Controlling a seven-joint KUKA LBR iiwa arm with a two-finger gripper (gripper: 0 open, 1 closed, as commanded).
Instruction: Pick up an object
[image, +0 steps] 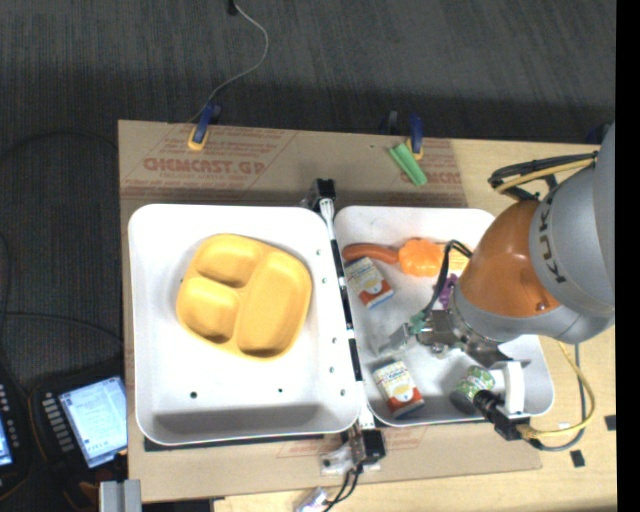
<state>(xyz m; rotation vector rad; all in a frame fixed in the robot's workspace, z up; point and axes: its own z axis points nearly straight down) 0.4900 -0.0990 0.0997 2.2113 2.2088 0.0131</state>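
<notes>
Arm (560, 260): grey with an orange band, reaching in from the right and hanging over the right bin
Gripper (418, 328): low over the middle of the right bin; whether it is released or clenched cannot be told from this view, and nothing is seen in its grasp
Right bin (420, 216): white, shallow, holding several small items
Juice cartons: 2, 1 (368, 281) near the bin's upper left, 1 (397, 386) at its lower edge, below and left of the gripper
Orange toy (420, 256): near the bin's top, beside the upper carton, partly behind the arm
Green-labelled item (476, 384): lower right of the bin, too hidden to name
Left bin (160, 400): white, holding a yellow 3-compartment tray (243, 294) upside down
Bench (290, 150): brown board under both bins
</notes>
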